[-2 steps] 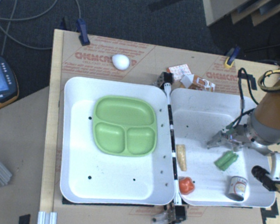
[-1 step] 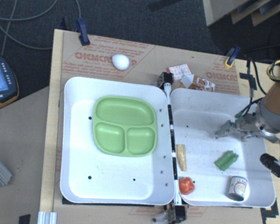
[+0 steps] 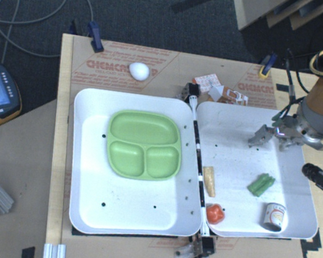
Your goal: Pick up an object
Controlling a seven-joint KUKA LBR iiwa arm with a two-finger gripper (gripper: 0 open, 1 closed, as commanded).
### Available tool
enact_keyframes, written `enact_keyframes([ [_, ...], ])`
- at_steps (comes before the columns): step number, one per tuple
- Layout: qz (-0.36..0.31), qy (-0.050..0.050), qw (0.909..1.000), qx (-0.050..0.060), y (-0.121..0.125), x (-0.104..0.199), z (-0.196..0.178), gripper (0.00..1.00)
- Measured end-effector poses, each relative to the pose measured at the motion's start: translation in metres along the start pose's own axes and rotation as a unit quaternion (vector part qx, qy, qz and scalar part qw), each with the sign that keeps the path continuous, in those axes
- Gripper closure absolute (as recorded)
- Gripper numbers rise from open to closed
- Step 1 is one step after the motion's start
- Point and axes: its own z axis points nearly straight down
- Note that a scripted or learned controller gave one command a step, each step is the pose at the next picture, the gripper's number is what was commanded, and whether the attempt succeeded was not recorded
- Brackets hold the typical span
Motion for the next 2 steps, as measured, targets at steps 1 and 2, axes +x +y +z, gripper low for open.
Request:
enact_keyframes([
  [1, 0.001, 0.001, 1.0, 0.002, -0.065, 0.001, 0.045, 0.0],
  [2, 0.001, 0.001, 1.0, 0.002, -0.098, 0.022, 0.048, 0.0],
])
